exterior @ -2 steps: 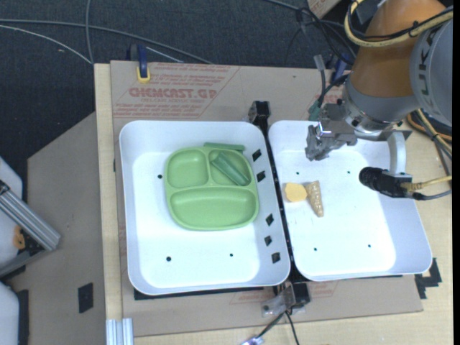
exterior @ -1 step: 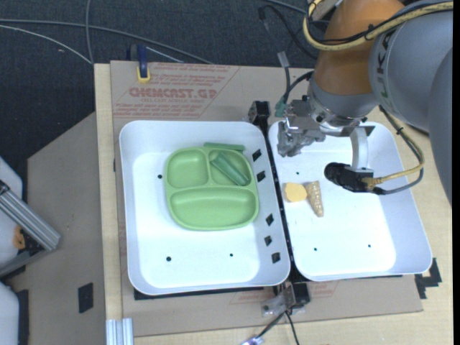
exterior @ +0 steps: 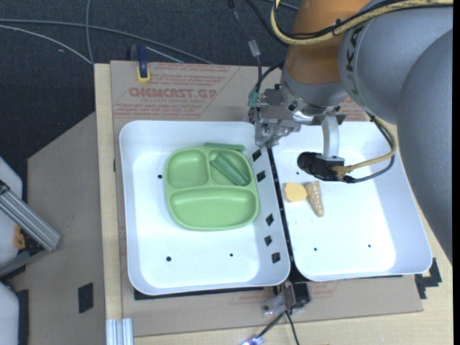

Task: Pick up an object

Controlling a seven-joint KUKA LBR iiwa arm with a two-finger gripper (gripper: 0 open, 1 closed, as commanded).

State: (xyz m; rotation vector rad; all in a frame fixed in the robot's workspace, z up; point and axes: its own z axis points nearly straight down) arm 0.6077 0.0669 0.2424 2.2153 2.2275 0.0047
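Pick not yet made: gripper (exterior: 264, 136) hovers at the bins' dividing rim, grip state indiscernible, green tray (exterior: 208, 203) beside it, yellow pieces (exterior: 295, 192) near, both lying free.

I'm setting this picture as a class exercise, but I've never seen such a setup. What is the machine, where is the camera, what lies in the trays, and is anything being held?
The large grey shape with the orange band is a robot arm, reaching in from the picture's right. At its tip is a small hand for grasping things. The one camera is fixed above the bench and looks down at a slant.

Two shallow white bins sit side by side. The bin on the picture's left holds a green divided plate with a green item in its upper right compartment. The other bin holds a yellow chunk and a tan cone, lying close together.

The hand hangs over the bins' shared edge, near the far end. Nothing can be seen held in it.
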